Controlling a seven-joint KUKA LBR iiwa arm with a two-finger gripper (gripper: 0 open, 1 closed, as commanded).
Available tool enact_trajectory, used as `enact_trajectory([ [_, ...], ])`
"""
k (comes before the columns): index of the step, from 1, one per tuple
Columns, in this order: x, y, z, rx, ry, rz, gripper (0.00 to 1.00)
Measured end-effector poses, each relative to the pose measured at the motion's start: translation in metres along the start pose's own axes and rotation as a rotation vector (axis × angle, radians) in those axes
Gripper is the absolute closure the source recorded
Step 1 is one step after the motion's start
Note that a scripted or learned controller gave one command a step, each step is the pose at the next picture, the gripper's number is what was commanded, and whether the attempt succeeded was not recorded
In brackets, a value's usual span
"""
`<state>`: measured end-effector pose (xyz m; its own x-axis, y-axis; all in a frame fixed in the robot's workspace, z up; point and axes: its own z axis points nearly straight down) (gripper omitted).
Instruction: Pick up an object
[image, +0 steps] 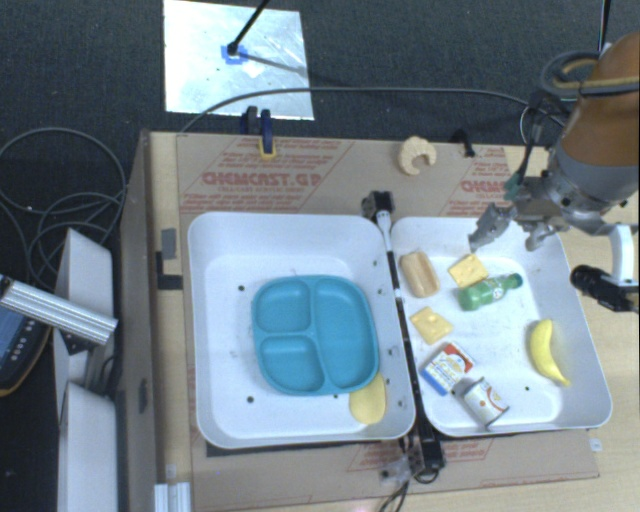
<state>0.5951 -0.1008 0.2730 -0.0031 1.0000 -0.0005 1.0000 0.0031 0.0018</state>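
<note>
Over the right bin's (585, 395) back edge hung the hand (512, 232), fingers spread and holding nothing. Nearest pick looked like the green bottle (488, 290), just below-left of it, its long axis running crosswise, cap toward the right.

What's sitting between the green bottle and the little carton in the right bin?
A yellow cheese wedge lies between the green bottle and carton, seen from the overhead camera.
</note>
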Motion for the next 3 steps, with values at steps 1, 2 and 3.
enact_trajectory([
  [1, -0.027, 0.025, 0.16, 0.007, 0.001, 0.002, 0.0],
  [2, -0.091, 0.007, 0.166, 0.001, -0.002, 0.003, 0.0],
  [3, -0.048, -0.023, 0.18, 0.002, 0.001, 0.0, 0.0],
])
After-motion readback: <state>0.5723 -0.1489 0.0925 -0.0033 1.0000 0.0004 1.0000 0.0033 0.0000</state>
